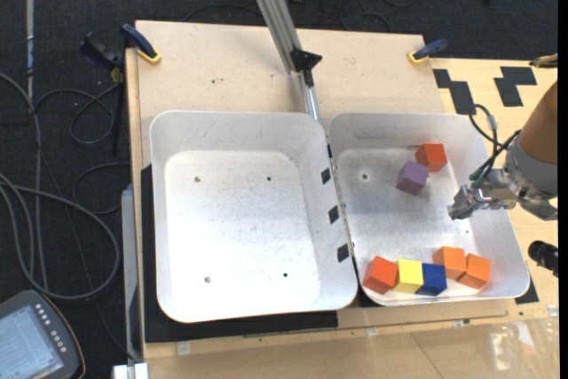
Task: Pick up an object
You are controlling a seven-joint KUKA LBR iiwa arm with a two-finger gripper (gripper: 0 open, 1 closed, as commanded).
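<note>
The right bin point(382, 155) holds several small blocks. A purple block point(412, 177) and an orange block point(432, 156) lie near its middle. Along the front wall sit an orange block point(382, 274), a yellow block point(410, 274), a blue block point(434, 279) and two more orange blocks point(465, 265). My gripper point(463, 207) hangs at the bin's right side, low over the floor, to the right of the purple block and above the front row. Nothing shows between its tips.
The left bin point(235, 209) stands beside the right one, sharing a middle wall. A metal pole point(271, 0) slants across the bench's back. Clamps point(142, 44) grip the back corners of the board. Cables lie on the floor at the left.
</note>
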